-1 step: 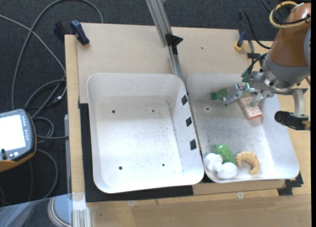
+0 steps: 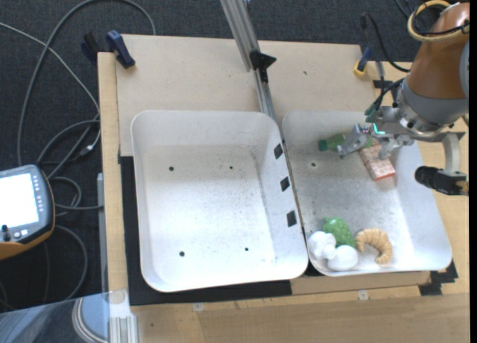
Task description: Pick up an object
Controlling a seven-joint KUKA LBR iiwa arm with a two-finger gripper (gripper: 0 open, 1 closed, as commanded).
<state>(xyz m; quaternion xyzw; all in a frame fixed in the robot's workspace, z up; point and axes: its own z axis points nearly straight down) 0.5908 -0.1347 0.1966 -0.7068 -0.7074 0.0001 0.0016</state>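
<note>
My gripper point(image 2: 353, 144) hangs over the far part of the right bin point(image 2: 417, 215), under the orange-banded wrist. A small dark green object point(image 2: 329, 142) lies right at its left tip, touching or nearly touching it; I cannot tell whether it is gripped. A red-and-white packet point(image 2: 379, 164) lies just below and to the right of the gripper. At the bin's near edge sit a green leafy piece point(image 2: 339, 229), two white round lumps point(image 2: 332, 250) and a tan croissant-shaped piece point(image 2: 376, 244).
The left bin point(image 2: 149, 185) lies beside the right one, with black clips along the shared wall. A metal pole point(image 2: 240, 21) slants across the bench's far side. Cables and a pendant lie on the floor at left.
</note>
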